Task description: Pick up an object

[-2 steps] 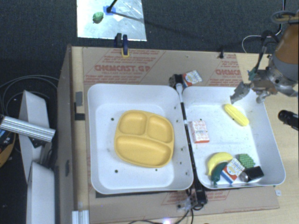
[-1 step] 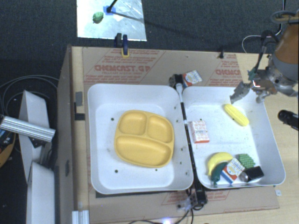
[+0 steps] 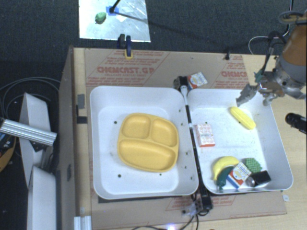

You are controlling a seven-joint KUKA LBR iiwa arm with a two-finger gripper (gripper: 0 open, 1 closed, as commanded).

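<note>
- Corn cob [image 3: 242,117], yellow and lying at a slant, rests on the floor of the right bin [image 3: 273,143], in its upper part and nearest the gripper.
- Just above and to its right hangs the gripper [image 3: 256,94]; its light metal fingers are spread apart with nothing between them, and one fingertip points down-left toward the cob without touching it.
- Behind the gripper the grey arm [image 3: 292,56] enters from the right edge, with cables looping above it.
- At the right bin's left side, near the divider, lies a small white card with red print [image 3: 205,134].
- In the lower corner of that bin a cluster sits packed together: a yellow banana [image 3: 224,166], a small red, white and blue box [image 3: 237,176], a green textured piece [image 3: 253,165] and a black object [image 3: 260,178].
- Left bin [image 3: 103,128] holds a yellow divided plate [image 3: 147,142] with three compartments, roughly in the bin's middle.
- Above the join between the two bins, a small white and orange packet [image 3: 196,80] lies on the cardboard sheet [image 3: 144,66] under the bins.
- Farther up, beyond the cardboard, a shiny sheet [image 3: 129,18] on the dark floor bears a small green object [image 3: 100,17].
</note>
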